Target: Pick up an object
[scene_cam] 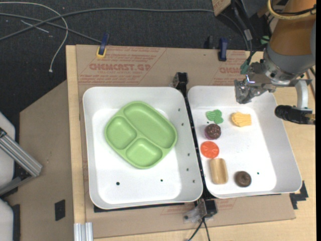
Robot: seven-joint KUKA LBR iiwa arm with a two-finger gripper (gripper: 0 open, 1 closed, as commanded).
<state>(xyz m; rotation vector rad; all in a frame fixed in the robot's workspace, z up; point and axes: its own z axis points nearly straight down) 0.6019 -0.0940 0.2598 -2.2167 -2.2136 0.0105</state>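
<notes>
The yellow ridged toy point(241, 119), lying flat in the right bin point(281, 149) beside a green piece point(214, 116), is being overhung by the claw point(244, 95), its state untellable.

Robotics lab, cardboard-covered bench point(150, 59) with blue clamps point(104, 44), loose cables point(40, 19) on dark carpet, aluminium framing point(17, 154)

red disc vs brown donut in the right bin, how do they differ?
Colour: the red disc is orange-red, the donut dark brown. Shape: the disc looks solid and flat, the donut is a ring with a centre hole. Size: the disc looks a bit wider. Place: the disc sits by the bin's left wall, mid-bin; the donut lies toward the front right. Shared: both are round and lie flat in the right bin.
</notes>
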